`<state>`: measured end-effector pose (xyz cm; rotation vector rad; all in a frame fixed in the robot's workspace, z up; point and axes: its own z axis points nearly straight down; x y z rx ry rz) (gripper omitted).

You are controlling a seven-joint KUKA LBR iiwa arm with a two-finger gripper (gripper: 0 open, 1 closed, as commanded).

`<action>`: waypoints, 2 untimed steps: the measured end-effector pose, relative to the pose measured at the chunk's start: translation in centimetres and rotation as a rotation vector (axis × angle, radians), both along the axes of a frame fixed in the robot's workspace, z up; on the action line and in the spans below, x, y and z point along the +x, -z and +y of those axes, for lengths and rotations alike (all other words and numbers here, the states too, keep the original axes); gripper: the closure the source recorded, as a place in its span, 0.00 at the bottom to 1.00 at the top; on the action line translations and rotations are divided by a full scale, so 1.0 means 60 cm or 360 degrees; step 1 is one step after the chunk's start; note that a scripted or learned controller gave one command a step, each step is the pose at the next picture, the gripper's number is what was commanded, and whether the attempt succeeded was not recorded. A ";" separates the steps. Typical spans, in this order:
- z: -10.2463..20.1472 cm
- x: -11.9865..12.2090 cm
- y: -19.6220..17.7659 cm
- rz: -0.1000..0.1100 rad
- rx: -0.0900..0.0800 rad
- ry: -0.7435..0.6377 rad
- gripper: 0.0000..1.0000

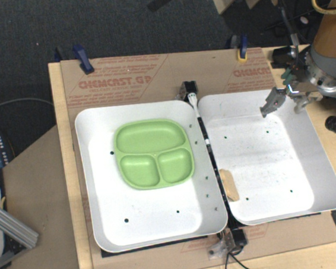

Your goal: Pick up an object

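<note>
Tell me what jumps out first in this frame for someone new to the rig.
The green divided plate in the left bin grabs the eye first, bright against the white. Next, the gripper hanging over the right bin's upper right corner, with nothing between its fingers. A small tan block lies at that bin's left edge, by the divider between the bins.

Two white bins (pixel 105 215), brown board (pixel 120 76), blue clamp (pixel 82 58), perhaps cables (pixel 244 266)
</note>
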<state>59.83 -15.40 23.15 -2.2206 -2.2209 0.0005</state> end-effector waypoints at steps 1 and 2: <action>0.117 -0.065 -0.060 0.0000 0.0005 -0.0011 0.00; 0.309 -0.154 -0.098 0.0003 0.0002 -0.0017 0.00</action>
